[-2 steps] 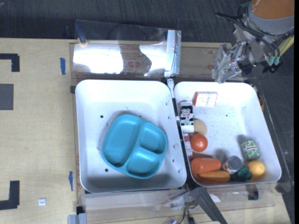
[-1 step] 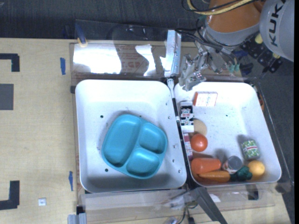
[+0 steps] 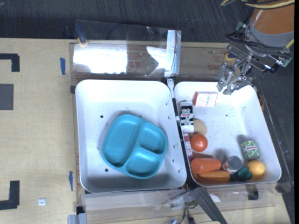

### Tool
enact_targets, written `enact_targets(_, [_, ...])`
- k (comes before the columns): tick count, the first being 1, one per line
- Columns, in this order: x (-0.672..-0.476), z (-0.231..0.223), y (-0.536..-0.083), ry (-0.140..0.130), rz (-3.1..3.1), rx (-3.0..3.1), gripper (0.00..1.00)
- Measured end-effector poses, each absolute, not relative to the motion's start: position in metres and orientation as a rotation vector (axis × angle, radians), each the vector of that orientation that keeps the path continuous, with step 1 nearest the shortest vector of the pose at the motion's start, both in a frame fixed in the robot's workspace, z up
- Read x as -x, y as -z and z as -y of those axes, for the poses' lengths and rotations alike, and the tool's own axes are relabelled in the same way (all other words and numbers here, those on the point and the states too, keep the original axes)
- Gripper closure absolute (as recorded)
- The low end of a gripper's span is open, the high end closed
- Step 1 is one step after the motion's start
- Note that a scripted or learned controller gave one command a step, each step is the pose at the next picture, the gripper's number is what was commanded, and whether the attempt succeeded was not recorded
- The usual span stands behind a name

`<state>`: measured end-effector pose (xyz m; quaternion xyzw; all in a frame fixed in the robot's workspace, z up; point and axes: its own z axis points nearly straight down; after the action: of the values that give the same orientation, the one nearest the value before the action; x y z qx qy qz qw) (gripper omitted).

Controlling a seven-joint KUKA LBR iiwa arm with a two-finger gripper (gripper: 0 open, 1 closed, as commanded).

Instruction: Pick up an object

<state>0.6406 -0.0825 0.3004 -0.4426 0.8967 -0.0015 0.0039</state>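
The nearest candidate is the small orange-and-white cardboard box (image 3: 205,99), lying flat near the upper left corner of the right-hand white bin (image 3: 268,125). The two-finger gripper (image 3: 232,84) hangs just to the box's upper right, over the bin's top rim, its fingers a little apart with nothing between them. To do this well, I'd say it should shift left over the box, line its fingers across the narrower side, then drop straight down. Lower in the frame sit a black-and-white carton (image 3: 186,114), a round red tomato (image 3: 199,143), an orange carrot (image 3: 215,175) and a yellow lemon (image 3: 256,168). The left white bin (image 3: 88,106) holds a blue sectioned plastic plate (image 3: 134,145).
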Motion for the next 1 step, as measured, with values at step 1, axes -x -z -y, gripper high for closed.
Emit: enact_targets(1, [-0.6662, 0.2278, -0.287, 0.005, -2.718, 1.566, 1.0])
